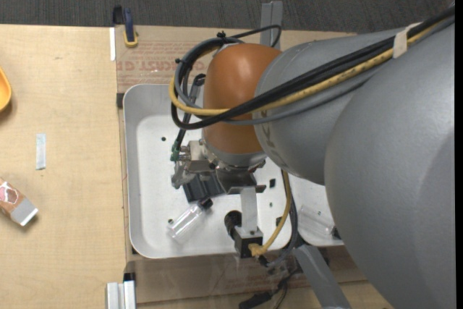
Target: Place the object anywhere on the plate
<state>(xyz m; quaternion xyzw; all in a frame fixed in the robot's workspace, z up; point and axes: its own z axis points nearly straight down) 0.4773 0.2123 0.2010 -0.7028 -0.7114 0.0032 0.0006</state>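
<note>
grey arm (376,127) is reaching in from the right and covering most of the right side of the view. its orange band (235,94) is sitting over the middle of the left bin (132,170). yellow & black cables (189,106) are looping round the band.

below the band the gripper (197,190) is hanging low over the bin floor, dark block w/ metal bits. can't tell whether it's apart or together, the wrist is hiding too much.

the task's thing looks like 1 small clear object (184,222). it's lying tilted on the bin floor, near the front wall, left of centre. its upper end is sitting just beside the gripper's dark underside; can't tell if they're touching. nothing is showing it clamped.

a white rounded edge (317,226) is peeking out under the arm at the right, w/ something clear on it. can't tell if that's the plate.

the bin is resting on cardboard (155,60) w/ red print, on the wooden bench (65,83). a blue clamp (129,27) is gripping the cardboard's back corner. on the bench, well apart from the bin: an orange thing (3,92) at the left edge, 1 small grey strip (40,152), and a red-and-white packet (14,203).
</note>
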